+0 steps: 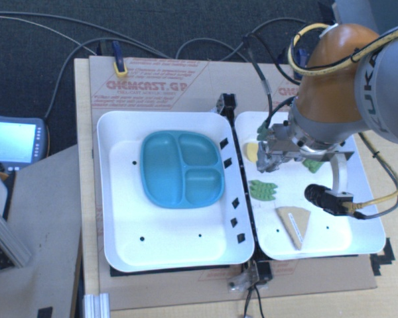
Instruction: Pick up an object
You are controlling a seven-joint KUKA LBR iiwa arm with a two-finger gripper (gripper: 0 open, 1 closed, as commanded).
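My gripper (268,159) hangs low over the left part of the right bin (331,244), under the grey arm with its orange band. Just left of it lies a yellow piece (251,152), partly hidden by the gripper. A green leafy toy (263,189) lies a little below the gripper. A tan wedge (294,224) rests nearer the bin's front. Another green piece (312,165) peeks out from under the wrist. The arm covers the back of this bin.
The left bin (119,197) holds a blue divided plate (182,168). A black clip strip runs along the wall between the two bins. Cardboard lies under both bins, and cables trail across the dark floor behind.
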